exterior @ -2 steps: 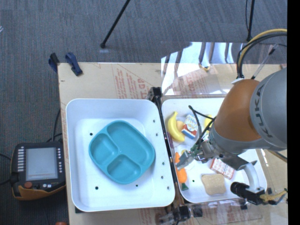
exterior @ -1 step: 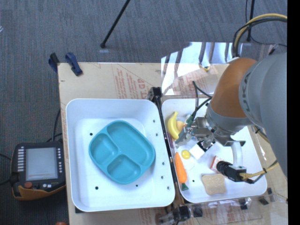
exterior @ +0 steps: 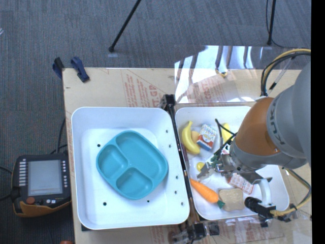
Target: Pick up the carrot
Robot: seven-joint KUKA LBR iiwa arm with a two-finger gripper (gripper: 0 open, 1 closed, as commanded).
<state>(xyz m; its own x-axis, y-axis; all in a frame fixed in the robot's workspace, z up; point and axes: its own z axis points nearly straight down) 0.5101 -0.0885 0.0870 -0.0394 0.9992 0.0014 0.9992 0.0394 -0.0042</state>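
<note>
A: Quick one. Where's the carrot [exterior: 205, 191]?

B: Right bin [exterior: 282, 177], near the front-left corner, lying flat, leafy end pointing right toward a slice of bread [exterior: 231, 199] just beside it.

A: Gripper [exterior: 207, 170]?

B: Hovers just above and behind the carrot's orange end, near a banana [exterior: 190, 138]. Nothing between its tips that I can make out. Open or closed, I can't tell; the wrist and cables clutter it.

A: Risks?

B: Crowded bin. Likely trouble: coming down off the carrot's axis and pinching the tapered end, so it slips out. Or clipping the bin wall on the left, since the carrot sits close to it. The bread could get nudged too, or grabbed instead.

A: Any text?

B: Red print on the cardboard bench top [exterior: 147, 90], upside down, too skewed to read. A small carton [exterior: 206, 135] with a red and blue label sits right of the banana, unreadable. The pendant [exterior: 43, 179] screen at the left is blank-looking.

A: Left bin [exterior: 86, 131]?

B: Teal divided plate [exterior: 132, 164].
</note>
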